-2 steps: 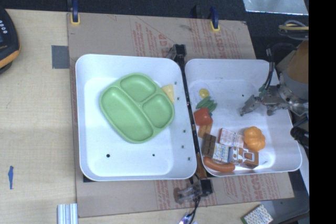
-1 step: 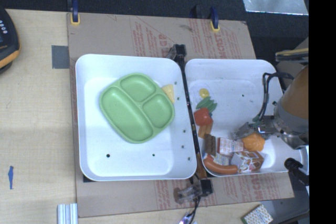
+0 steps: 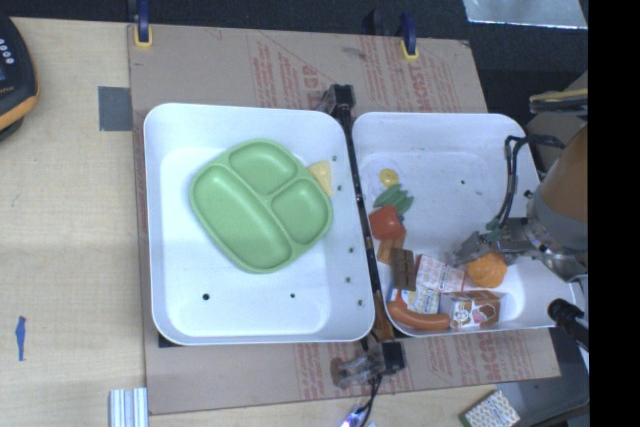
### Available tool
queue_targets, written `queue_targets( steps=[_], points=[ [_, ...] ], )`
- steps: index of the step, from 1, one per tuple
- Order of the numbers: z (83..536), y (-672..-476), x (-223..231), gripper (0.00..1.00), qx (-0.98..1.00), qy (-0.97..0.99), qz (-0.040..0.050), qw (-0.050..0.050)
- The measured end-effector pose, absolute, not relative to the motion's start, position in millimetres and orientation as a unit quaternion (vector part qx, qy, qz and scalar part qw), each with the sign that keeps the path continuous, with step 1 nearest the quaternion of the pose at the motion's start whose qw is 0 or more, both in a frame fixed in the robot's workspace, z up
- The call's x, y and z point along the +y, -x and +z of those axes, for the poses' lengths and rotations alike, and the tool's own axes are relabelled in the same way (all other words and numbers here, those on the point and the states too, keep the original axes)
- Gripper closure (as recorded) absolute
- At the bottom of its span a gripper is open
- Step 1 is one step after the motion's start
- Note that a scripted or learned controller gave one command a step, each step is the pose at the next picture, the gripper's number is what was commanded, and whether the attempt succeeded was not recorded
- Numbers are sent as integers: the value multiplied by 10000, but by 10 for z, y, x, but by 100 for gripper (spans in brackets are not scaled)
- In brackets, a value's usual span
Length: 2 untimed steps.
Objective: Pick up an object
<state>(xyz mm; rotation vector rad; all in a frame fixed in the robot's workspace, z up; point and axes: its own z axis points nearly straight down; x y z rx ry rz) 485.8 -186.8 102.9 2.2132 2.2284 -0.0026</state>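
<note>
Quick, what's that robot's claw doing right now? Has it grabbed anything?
Gripper: down in the right bin, just beside the orange ball; whether it has grabbed anything cannot be told.

Two white bins (image 3: 160,215) (image 3: 450,130). One green divided plate (image 3: 262,205). One orange (image 3: 487,270), one sausage (image 3: 418,318), two small cartons (image 3: 432,277) (image 3: 472,310) (others too jumbled to count).

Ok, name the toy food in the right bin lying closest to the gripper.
The orange ball, right beside the gripper; the sausage and tomato lie farther left.
</note>
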Motion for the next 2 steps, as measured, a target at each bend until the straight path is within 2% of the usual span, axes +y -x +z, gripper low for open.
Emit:
queue_targets(
  steps=[1,2],
  points=[
    [1241,-5289,-1589,100,7103,-7039,-3,2],
    [2154,-5453,-775,100,7093,-7049,-1,-3]
  ],
)
